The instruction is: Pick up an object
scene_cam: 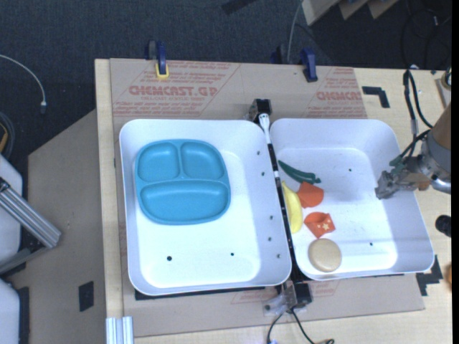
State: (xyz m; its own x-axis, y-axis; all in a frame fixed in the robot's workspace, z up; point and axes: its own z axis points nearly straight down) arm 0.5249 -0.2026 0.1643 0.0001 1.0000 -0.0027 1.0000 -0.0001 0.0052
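Two white bins sit side by side on your bench, on a brown board (pixel 215 84) printed with red lettering and clamped at the far edge by two blue clamps (pixel 159 54). Your left bin (pixel 251 213) holds a blue divided plate (pixel 183 180), lying flat toward its far-left part. Your right bin (pixel 373 138) has the objects bunched along its left wall: a green piece (pixel 295 170) farthest back, an orange-red piece (pixel 310 194) touching it, a yellow banana (pixel 292 208) along the wall, a red piece (pixel 320 223) beside it, a tan round thing (pixel 325 254) nearest the front. Gripper (pixel 387 185) hovers at the right bin's right side, well apart from those objects, nothing between its fingers; open or closed, you cannot tell. Dark carpet surrounds the bench, with cables (pixel 21 77) at left and right.
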